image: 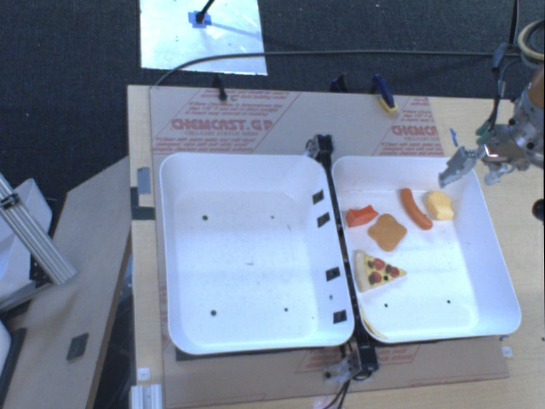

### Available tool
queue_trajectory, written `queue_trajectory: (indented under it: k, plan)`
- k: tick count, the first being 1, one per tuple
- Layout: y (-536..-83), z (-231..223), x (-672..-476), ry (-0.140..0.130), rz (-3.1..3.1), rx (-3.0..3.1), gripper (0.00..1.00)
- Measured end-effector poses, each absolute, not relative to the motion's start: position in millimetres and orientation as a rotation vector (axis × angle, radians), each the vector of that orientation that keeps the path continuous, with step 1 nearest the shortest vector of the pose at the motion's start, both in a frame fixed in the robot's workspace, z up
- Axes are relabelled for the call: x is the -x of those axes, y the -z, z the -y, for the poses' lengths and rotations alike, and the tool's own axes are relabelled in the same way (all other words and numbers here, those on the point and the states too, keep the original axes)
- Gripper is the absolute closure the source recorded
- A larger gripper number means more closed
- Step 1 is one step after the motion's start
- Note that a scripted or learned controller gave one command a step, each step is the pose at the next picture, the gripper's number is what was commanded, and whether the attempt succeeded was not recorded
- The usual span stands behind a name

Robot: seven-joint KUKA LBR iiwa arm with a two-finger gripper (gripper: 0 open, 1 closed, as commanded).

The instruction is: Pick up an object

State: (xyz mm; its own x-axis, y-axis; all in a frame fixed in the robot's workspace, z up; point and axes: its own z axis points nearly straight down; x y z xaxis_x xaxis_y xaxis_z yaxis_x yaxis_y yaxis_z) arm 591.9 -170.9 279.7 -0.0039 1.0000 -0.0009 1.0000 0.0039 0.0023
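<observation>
Our pincer [467,167] hangs at the top right corner of the right bin [490,228], up above the toys. We see two grey fingers sticking out toward the left, with a gap between them, so we think it is spread. Nothing is between them.

We have five toy foods to pick from, all in the right bin. A yellow block [439,204] is the closest, just below the pincer. An orange sausage [415,208] lies right beside the block, maybe touching it. A tan cookie [387,232] sits more to the middle. A red piece [361,216] is near the wall between the bins. A pizza slice [378,270] is lower down, well apart from the pincer. The left bin [247,254] has no toys in it.

What can go wrong? If we go for the block, a finger can bump the sausage and push both away. The block is also near the bin's right wall, so a finger can hit the wall on the way down. The cookie and pizza look flat, so our fingers can slide over them and pinch air. The sausage is round and can roll out. If we come down a little off, we shove the toy and come up with nothing.
</observation>
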Motion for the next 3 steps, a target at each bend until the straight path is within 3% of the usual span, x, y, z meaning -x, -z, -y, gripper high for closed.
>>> queue_trajectory:
  k: [1,2,3]
  plan:
    - [-168.0,186.1,-636.2,0.000,-2.227,-2.213,0.00]
    - [-80.0,158.7,-645.3,0.001,-2.232,-2.215,0.00]
    - [-83.9,120.5,-574.2,0.003,-2.228,-2.224,0.00]
